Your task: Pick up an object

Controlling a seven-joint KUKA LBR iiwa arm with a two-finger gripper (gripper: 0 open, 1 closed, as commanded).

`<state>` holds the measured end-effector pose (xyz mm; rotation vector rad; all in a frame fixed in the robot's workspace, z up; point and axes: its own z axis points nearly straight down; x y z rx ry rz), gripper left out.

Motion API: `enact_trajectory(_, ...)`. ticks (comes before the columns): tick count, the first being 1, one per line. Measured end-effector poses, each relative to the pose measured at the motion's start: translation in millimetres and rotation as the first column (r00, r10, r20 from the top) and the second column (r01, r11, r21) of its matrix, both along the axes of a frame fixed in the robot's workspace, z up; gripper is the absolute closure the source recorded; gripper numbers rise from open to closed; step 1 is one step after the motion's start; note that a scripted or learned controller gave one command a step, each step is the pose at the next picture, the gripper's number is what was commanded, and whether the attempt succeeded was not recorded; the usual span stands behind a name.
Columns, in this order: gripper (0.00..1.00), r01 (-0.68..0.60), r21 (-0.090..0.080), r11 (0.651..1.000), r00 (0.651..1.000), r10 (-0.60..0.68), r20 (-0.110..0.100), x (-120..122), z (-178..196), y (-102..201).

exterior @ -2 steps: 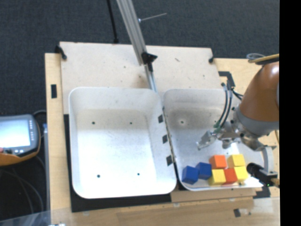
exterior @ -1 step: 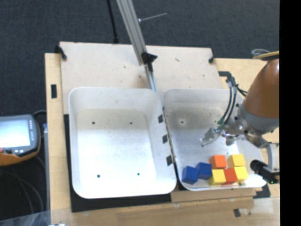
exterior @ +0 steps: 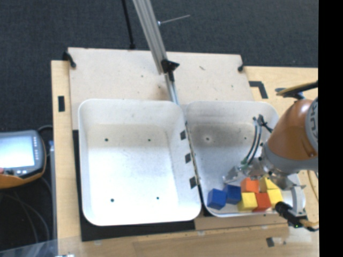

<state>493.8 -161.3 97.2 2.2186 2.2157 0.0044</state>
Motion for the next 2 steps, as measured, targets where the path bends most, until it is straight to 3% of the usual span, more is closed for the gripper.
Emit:
enact_trajectory(1,1.00,0.004,-0.001,1.000,1.000,-0.004,0.005,1.2,12.1,-0.5)
enact_trajectory(2,1.00,-0.005,0.001,1.000,1.000,0.005,0.000,-8.5,44.4,13.5)
